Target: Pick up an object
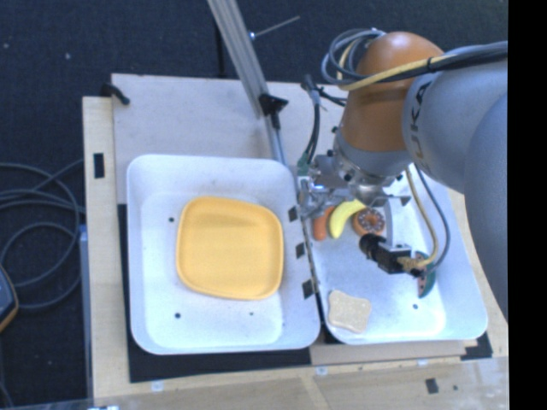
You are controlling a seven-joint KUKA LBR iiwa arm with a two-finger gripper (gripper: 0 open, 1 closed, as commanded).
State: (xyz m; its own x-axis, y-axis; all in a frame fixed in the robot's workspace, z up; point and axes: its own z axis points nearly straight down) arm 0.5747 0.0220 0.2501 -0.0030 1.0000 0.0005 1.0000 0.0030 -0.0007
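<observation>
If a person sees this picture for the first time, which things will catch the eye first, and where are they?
The large grey and orange arm dominates the upper right, bending down over the right bin. In the left bin a big yellow square plate lies flat in the middle. Under the arm, at the top of the right bin, sit a banana and small toys, with a beige slice of bread near its front left corner.

Dark carpet (102, 24) (cables (34, 237) left)
</observation>
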